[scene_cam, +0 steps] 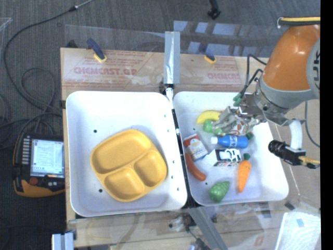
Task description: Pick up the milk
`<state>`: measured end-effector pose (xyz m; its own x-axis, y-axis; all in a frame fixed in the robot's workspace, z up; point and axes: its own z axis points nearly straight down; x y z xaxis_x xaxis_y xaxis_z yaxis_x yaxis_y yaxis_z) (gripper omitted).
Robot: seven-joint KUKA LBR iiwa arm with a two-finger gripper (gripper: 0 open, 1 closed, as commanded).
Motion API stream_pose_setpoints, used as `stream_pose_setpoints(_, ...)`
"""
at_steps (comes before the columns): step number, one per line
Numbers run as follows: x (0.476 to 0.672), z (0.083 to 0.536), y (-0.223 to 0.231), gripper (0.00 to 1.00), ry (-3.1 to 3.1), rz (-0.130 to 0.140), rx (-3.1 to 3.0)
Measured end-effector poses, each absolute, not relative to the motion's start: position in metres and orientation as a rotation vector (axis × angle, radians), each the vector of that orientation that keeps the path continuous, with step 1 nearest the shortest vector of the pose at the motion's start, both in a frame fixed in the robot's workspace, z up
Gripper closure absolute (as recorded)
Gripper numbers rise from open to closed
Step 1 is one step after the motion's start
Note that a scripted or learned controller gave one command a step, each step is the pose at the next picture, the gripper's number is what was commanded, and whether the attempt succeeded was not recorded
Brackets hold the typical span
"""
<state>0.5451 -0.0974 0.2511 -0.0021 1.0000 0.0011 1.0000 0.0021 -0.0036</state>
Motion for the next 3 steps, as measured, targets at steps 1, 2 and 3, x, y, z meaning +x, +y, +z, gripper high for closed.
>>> stream_pose_setpoints(1,0.505,0.162,-0.139,0.0,-2.346,0.002,-2.084)
stream_pose_setpoints(2,0.572,0.113,-0.177,0.0,-2.503,-0.002,-1.899)
stream_pose_setpoints(3,0.582,0.091,-0.209,0.0,-2.453,-0.014,-1.972)
